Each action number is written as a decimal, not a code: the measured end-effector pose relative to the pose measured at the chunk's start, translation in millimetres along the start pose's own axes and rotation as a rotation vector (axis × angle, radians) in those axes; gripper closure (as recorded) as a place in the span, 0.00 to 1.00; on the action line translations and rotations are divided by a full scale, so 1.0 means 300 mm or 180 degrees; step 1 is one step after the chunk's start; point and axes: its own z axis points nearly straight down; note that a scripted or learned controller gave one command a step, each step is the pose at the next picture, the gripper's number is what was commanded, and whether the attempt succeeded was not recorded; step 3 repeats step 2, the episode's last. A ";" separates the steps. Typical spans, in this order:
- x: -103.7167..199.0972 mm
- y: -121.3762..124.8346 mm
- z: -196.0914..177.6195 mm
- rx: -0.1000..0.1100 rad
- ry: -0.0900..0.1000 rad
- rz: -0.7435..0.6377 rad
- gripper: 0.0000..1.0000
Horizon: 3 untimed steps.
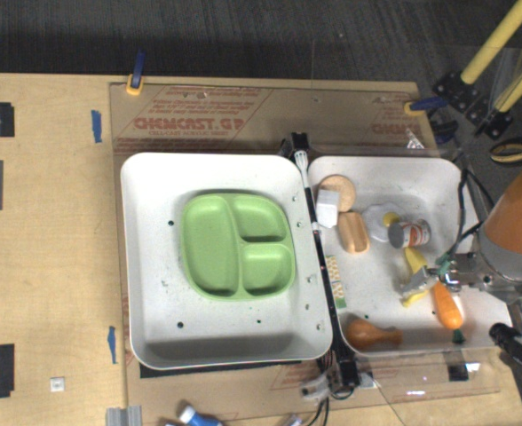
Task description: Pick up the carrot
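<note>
The carrot (447, 308) is orange with a green tip and lies near the front right corner of the right bin (376, 171). My gripper (431, 277) reaches in from the right and hangs just over the carrot's upper end, beside a yellow item (413, 259). Above it, the arm's orange band (514, 220) sits at the right edge of the view. The wrist hides whatever is directly under it.
The right bin also holds a tan bread-like piece (352, 233), a round tan piece (337, 187), a white block (328, 211), a small can (409, 233) and a brown item (373, 333) at the front. A green divided plate (239, 242) lies in the left bin (146, 264).
</note>
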 end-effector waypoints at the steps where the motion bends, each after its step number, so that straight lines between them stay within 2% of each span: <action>1: -0.019 0.010 -0.041 -0.0053 -0.0057 0.0015 1.00; 2: 0.297 -0.003 -0.188 -0.0005 0.0001 -0.0255 1.00; 3: 0.297 -0.003 -0.188 -0.0005 0.0001 -0.0255 1.00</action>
